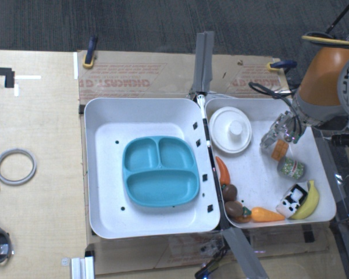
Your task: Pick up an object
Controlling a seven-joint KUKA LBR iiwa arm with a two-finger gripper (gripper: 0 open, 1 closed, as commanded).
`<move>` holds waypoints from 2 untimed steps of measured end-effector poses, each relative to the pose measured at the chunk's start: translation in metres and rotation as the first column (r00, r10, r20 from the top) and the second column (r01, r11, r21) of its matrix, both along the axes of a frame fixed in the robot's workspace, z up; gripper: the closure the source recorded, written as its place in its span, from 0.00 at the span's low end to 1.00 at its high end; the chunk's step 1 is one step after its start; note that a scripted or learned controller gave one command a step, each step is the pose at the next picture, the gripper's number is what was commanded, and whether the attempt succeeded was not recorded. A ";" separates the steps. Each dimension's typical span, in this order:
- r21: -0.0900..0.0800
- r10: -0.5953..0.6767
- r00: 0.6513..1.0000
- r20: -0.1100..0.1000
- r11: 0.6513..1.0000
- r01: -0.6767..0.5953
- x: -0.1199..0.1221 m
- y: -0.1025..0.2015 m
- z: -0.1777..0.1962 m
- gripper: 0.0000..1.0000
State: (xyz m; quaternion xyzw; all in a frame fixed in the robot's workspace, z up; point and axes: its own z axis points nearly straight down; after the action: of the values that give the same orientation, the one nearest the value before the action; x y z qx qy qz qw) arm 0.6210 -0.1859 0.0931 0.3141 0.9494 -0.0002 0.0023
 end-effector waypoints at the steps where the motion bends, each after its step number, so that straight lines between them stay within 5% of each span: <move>1: 0.000 -0.065 0.998 -0.001 0.998 0.065 -0.064 -0.036 0.000 0.00; 2: 0.002 -0.076 0.997 -0.002 0.997 0.076 -0.053 -0.003 -0.001 0.00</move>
State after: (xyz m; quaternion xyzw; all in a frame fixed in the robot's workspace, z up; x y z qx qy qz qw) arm 0.5675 -0.1885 0.0922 0.3498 0.9368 0.0004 0.0009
